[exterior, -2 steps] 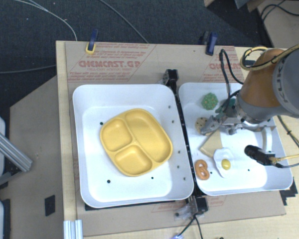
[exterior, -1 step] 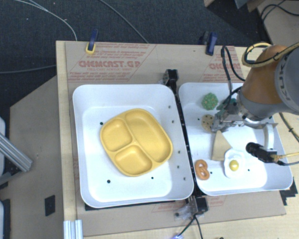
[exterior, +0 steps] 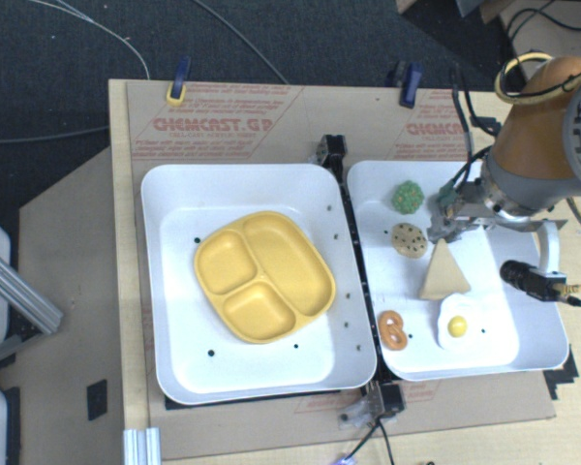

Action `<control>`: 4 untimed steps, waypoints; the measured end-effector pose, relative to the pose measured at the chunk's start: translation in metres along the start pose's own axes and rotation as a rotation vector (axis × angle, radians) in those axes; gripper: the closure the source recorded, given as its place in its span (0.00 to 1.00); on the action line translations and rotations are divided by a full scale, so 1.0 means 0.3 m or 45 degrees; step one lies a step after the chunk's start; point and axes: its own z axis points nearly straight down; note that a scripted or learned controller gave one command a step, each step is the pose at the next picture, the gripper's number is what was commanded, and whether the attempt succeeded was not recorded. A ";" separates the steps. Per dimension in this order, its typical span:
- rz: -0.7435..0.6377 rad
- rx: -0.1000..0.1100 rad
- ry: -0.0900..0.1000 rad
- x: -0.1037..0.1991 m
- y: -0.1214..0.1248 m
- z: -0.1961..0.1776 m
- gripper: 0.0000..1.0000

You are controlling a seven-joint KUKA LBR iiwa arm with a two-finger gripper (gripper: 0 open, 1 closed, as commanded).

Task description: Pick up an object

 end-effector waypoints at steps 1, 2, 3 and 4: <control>0.000 -0.001 -0.001 -0.017 0.028 -0.196 1.00; -0.001 -0.001 -0.001 -0.018 0.033 -0.374 1.00; -0.003 0.011 0.004 0.130 0.061 -0.322 1.00; -0.003 0.007 0.002 0.299 0.077 -0.333 1.00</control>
